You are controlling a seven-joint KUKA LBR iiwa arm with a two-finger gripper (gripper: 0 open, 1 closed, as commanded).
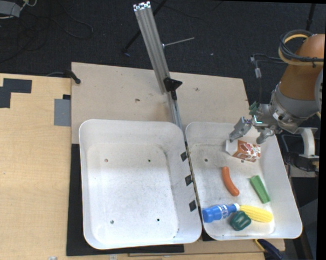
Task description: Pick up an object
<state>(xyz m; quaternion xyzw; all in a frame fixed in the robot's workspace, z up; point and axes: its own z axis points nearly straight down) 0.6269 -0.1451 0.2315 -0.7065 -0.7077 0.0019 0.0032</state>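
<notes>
My gripper (251,133) hangs over the far part of the right bin (289,213), fingers spread apart, one finger (239,128) to the left and one to the right. Just below it lies a small white and red carton (245,151), not between the fingers. Further toward the front of the bin lie an orange sausage-shaped piece (230,181), a green block (259,189), a yellow corn cob (256,214), a blue bottle (219,213) and a dark green piece (240,221).
The left bin (97,151) sits beside the right one, joined by a ridge with black clips (188,179). A slanted metal rail (157,56) rises behind the bins. Wooden bench surface (26,164) extends left.
</notes>
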